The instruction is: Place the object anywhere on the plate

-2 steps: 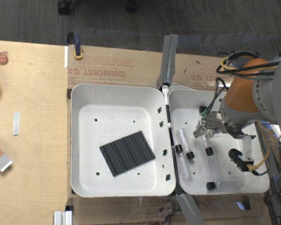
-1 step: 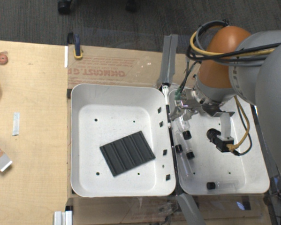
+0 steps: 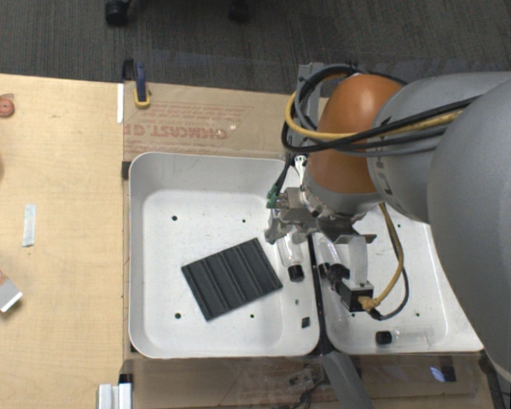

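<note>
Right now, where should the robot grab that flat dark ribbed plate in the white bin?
I'd grab the dark ribbed plate across its narrow width, on the two long edges, coming straight down from above. It lies flat on the floor of the left bin and is turned at an angle, so the tool, now just off its right corner, would need to twist to line up with those edges.

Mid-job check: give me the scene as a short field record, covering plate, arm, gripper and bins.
plate: dark ribbed rectangular plate, lying flat and skewed in the left bin
on plate: nothing visible
arm: grey with orange band, reaching in from the right over the seam between the bins
gripper: low by the plate's right corner; finger state unclear
right bin: mostly hidden by the arm
</note>
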### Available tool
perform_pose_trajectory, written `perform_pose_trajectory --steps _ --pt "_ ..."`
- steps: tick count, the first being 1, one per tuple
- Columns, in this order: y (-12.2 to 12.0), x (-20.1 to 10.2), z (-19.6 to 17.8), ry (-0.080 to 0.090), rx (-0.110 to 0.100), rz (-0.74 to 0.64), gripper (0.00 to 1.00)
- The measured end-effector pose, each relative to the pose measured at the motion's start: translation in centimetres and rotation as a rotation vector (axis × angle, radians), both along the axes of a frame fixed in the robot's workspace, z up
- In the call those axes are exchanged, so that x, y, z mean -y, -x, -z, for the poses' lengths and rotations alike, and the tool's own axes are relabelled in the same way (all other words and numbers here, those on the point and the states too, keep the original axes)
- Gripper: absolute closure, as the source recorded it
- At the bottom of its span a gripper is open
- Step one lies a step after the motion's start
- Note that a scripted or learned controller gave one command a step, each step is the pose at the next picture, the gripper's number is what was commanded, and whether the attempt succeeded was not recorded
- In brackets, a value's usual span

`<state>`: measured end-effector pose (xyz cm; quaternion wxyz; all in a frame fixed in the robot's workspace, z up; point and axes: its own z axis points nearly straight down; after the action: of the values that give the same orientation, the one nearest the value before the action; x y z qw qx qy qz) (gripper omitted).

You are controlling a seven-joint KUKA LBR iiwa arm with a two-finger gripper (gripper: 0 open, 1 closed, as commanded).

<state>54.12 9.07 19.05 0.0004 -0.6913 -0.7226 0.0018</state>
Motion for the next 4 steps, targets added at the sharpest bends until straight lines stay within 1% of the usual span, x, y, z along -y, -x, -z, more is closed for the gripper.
perform_pose_trajectory --steps 1,2,3,4 --pt "-6.7 -1.3 -2.3 0.002 0.001 0.086 1.0" --pt "-7.7 0.2 -4.4 0.0 0.002 -0.469 1.0" --pt "-11.8 -5.8 -11.8 -0.001 0.004 -0.905 1.0" --pt "-10.4 -11.0 -12.5 -0.002 0.004 -1.145 1.0"
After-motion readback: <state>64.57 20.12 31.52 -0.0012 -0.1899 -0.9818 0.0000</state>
